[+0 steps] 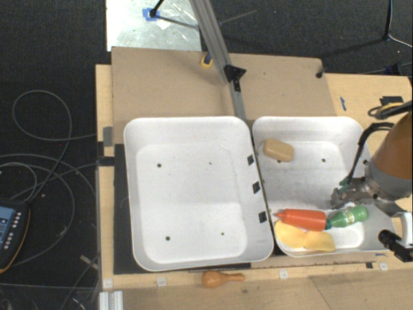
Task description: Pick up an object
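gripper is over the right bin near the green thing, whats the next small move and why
Probably a short drop straight down onto the green plastic bottle-shaped object. The gripper sits just above its top edge at the right white bin, while the orange carrot-shaped toy and yellow soft pieces lie further left, so the green one is the nearest target.

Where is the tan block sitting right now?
The tan block lies in the right bin, near its upper-left corner, apart from the orange carrot and green bottle lower down.
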Tool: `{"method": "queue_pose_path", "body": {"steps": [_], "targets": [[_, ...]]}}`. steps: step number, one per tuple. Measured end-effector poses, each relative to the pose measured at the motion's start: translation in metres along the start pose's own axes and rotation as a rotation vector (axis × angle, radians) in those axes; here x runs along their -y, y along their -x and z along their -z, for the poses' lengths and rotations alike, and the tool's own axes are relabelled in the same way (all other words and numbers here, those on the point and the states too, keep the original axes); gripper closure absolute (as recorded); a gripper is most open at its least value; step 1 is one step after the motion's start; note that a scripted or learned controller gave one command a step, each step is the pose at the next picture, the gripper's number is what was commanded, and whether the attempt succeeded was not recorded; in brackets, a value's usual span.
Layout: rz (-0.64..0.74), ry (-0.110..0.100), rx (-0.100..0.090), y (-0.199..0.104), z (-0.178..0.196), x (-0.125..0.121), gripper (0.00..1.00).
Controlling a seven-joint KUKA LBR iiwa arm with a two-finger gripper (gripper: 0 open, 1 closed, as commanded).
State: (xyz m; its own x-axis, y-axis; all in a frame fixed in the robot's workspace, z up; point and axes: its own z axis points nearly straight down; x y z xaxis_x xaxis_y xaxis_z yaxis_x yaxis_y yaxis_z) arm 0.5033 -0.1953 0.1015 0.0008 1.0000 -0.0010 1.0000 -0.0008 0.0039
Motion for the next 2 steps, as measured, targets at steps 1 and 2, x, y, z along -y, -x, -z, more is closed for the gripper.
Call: {"method": "queue_pose_path", "body": {"steps": [1,2], "targets": [[0.004,0.002,0.001,0.001,0.044,0.002,1.0],[0.004,0.004,0.003,0.009,0.102,0.005,1.0]]}}
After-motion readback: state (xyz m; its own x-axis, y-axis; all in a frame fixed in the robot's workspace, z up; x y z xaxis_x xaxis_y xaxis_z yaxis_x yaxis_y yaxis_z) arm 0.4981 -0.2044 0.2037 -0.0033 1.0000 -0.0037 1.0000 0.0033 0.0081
